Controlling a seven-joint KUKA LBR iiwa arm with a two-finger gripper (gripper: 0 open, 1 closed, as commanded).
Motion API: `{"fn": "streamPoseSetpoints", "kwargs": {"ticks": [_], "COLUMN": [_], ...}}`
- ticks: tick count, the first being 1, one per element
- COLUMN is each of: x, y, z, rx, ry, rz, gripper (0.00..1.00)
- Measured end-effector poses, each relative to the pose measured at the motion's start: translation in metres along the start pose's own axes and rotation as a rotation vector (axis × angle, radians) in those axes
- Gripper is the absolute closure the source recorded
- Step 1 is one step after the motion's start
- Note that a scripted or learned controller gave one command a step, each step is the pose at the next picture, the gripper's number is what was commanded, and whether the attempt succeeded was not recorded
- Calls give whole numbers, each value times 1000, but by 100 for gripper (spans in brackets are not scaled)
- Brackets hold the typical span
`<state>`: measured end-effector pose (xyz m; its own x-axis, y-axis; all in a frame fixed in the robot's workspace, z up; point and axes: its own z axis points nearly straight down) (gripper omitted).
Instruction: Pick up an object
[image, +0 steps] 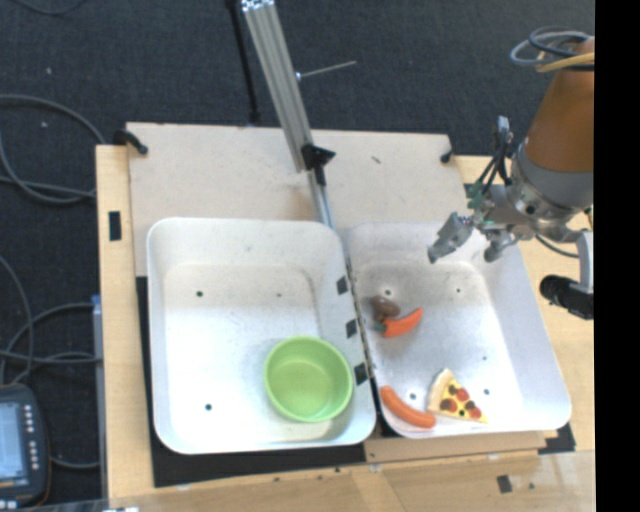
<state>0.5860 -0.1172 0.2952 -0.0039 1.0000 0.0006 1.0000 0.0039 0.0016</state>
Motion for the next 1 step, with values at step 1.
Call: {"fn": "streamPoseSetpoints", "kwargs": {"ticks": [1], "x": [0], "y": [0], "z": [0], "rx": [0], "ry": [0], "rz": [1], "gripper": [0]}}
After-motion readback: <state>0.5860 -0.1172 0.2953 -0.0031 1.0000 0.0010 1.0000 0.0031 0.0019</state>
